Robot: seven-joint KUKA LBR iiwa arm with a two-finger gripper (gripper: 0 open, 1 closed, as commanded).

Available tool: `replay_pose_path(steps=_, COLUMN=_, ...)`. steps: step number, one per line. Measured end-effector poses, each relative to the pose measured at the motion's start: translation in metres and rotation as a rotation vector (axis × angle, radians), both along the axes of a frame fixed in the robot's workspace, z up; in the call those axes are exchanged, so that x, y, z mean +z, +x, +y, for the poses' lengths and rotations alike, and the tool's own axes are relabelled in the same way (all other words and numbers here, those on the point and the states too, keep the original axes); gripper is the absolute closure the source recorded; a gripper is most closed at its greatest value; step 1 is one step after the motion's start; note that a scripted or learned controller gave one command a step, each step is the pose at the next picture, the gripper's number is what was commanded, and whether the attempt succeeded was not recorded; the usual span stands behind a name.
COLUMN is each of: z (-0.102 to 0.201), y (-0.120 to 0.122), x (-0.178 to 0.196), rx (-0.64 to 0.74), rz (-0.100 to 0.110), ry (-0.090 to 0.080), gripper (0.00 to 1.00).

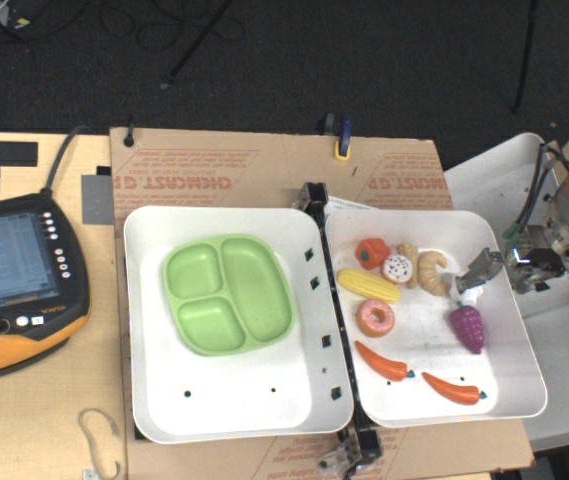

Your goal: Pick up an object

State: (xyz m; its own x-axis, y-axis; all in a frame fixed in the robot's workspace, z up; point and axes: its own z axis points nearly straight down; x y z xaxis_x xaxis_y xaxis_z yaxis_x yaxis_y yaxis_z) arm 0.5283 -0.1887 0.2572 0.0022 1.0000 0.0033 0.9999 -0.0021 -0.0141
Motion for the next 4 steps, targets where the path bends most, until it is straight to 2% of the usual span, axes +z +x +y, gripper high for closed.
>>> replay_pose_path(steps=1, z=0.000, y=0.002, x=0.007, rx=0.002, rz=-0.013, ry=-0.003, gripper=0.00)
replay_pose_path(steps=2, z=-0.006, y=0.006, x=-0.053, rx=0.003, rz=-0.008, ry=-0.001, gripper=0.00)
replay_pose_path(steps=3, z=0.006, y=0.002, x=-0.112, rx=0.004, rz=-0.008, ry=-0.001, gripper=0.00)
replay_pose_path(steps=4, z=0.007, y=0.003, x=-0.151, rx=0.003, rz=-0.013, ry=0.000, gripper=0.00)
